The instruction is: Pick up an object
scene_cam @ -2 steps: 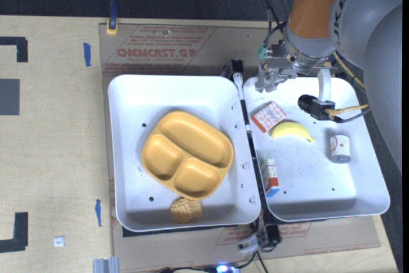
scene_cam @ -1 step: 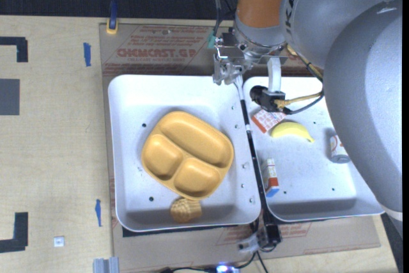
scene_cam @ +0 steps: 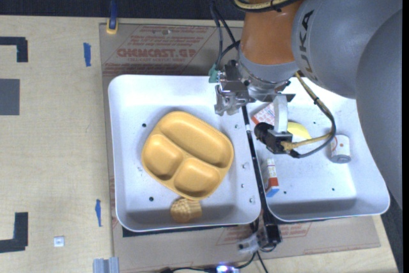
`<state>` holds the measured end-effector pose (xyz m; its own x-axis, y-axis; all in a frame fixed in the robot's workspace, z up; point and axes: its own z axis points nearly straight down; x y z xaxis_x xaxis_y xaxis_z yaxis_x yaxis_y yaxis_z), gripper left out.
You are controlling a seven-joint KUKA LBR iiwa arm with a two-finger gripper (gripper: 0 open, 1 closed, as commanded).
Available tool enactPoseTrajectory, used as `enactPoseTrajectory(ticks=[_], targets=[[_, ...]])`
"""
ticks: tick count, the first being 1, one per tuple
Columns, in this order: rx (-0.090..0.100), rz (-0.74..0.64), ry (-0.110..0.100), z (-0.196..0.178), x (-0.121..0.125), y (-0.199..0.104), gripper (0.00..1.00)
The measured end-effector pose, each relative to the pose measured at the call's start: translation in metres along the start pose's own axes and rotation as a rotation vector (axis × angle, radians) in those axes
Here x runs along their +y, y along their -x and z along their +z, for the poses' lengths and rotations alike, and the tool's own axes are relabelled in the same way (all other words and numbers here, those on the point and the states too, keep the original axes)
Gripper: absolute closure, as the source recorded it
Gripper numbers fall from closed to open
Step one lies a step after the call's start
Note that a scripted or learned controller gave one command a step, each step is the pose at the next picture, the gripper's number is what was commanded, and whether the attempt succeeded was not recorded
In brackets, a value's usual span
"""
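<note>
Camera view, front to back: a small tan ridged lump (scene_cam: 186, 208) sits at the front of the left bin (scene_cam: 121, 156), tucked right by the big yellow divided plate (scene_cam: 186, 153). Across the divider, the right bin (scene_cam: 345, 201) has a skinny white tube (scene_cam: 271, 177) along the wall. Further back are a little white bottle (scene_cam: 340, 148), a yellow thing (scene_cam: 298, 132) and a red-and-white packet (scene_cam: 264, 115). My pincer (scene_cam: 246, 99) hangs over the divider near the back, just by that packet. I can't see anything held in it, and can't tell if it's wide or narrow from this angle. I'd say I'm at the approach stage, nothing picked yet. Next move probably means shifting over the packet or yellow thing, then dropping straight down.
</note>
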<state>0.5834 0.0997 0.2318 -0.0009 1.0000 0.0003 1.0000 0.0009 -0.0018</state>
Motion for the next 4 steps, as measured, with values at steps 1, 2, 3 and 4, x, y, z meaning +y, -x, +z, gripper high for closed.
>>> enactPoseTrajectory(ticks=[1,2,3,4], targets=[[0.0,0.002,0.0,0.012,-0.071,0.037,1.0],[0.0,0.003,0.001,0.047,-0.104,0.111,1.0],[0.0,0.002,0.002,0.047,-0.104,0.111,0.0],[0.0,0.002,0.002,0.047,-0.104,0.111,0.0]])
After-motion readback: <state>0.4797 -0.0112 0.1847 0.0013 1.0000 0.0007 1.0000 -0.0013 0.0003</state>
